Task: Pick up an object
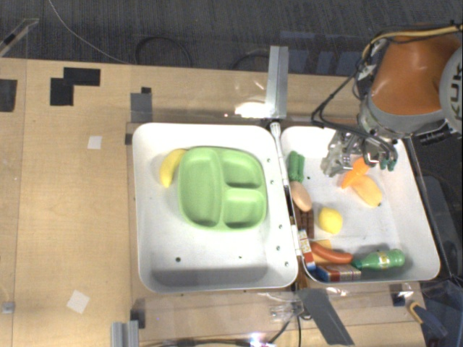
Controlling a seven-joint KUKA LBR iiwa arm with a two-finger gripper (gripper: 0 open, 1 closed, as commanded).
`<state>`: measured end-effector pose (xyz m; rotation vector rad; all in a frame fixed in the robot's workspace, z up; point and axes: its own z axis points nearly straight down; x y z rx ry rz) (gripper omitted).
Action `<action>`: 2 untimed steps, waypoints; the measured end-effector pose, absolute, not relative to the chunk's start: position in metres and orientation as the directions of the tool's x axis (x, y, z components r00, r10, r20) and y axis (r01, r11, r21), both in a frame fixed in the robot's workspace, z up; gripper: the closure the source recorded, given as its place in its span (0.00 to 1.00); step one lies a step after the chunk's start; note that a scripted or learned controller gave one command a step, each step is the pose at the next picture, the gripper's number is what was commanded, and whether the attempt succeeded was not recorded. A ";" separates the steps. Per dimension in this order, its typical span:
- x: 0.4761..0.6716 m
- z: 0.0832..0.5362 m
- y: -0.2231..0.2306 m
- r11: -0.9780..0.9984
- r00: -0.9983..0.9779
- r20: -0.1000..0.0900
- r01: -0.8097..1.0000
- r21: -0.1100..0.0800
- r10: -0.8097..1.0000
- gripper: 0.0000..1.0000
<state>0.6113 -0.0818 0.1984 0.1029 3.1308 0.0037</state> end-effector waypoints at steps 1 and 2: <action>0.575 0.152 -0.122 0.993 -0.993 -0.006 -0.119 -0.001 -0.119 1.00; 0.610 0.193 -0.207 0.913 -0.913 -0.011 -0.408 -0.009 -0.408 1.00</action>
